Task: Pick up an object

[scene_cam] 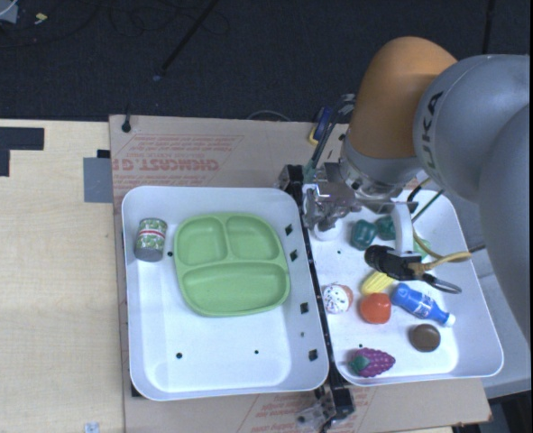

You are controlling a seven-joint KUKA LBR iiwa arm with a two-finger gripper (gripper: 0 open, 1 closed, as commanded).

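My gripper (323, 213) hangs over the far left corner of the right bin (482, 350), close to the wall between the two bins. Nothing shows in its grasp. Just right of it lies a teal object (365, 234). Nearer the front of that bin lie a yellow piece (375, 283), a red tomato (374, 308), a blue bottle (419, 303), a white and red round item (336, 299), a brown disc (424, 336) and a bunch of purple grapes (372, 362).
The left bin (212, 368) holds a green divided plate (230, 264) and a small can (151, 239) at its far left. The arm's grey body and orange band (401, 88) cover the right bin's far right side.
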